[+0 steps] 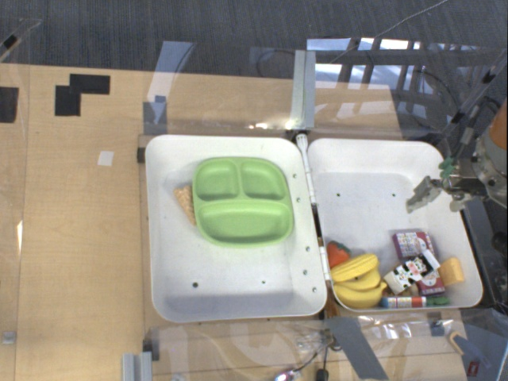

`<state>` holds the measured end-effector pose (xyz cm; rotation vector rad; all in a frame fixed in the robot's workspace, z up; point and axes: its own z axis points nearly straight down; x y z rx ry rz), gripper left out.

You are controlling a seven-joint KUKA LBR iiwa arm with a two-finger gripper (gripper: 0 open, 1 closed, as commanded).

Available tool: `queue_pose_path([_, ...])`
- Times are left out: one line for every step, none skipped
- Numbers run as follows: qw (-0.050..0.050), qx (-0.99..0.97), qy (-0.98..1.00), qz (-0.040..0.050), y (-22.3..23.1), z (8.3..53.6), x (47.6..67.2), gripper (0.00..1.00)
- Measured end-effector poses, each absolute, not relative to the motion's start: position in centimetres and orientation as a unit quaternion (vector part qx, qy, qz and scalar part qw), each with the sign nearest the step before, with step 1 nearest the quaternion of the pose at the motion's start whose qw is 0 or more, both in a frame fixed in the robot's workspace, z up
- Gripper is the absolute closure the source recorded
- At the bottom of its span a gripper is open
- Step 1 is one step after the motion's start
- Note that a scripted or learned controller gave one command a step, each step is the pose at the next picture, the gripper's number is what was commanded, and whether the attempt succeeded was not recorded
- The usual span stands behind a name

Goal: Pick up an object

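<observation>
The right bin (373, 165) holds its objects in the front right corner. Two yellow bananas (357, 280) lie next to a small red item (339, 254). To their right are a maroon box (411, 243), a black-and-white carton (413, 276), an orange block (452, 271) and a marker (405, 301). My gripper (438, 198) hangs over the right side of this bin, above and behind the maroon box. It is open, and nothing is between its fingers.
The left bin (175, 284) holds a green divided plate (240, 201), with a tan bar (185, 203) tucked at its left edge. A metal divider (309, 205) separates the bins. A clear wall stands behind them.
</observation>
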<state>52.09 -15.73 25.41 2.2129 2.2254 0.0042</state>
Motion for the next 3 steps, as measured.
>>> queue_pose_path([0.002, 0.705, 0.709, 0.0013, -15.7, 25.4, 52.1, 0.0])
queue_pose_path([0.006, 0.74, 0.672, 0.0042, -18.4, 10.5, 49.6, 0.0])
queue_pose_path([0.015, 0.684, 0.73, 0.0072, -16.0, 9.8, 58.0, 0.0])
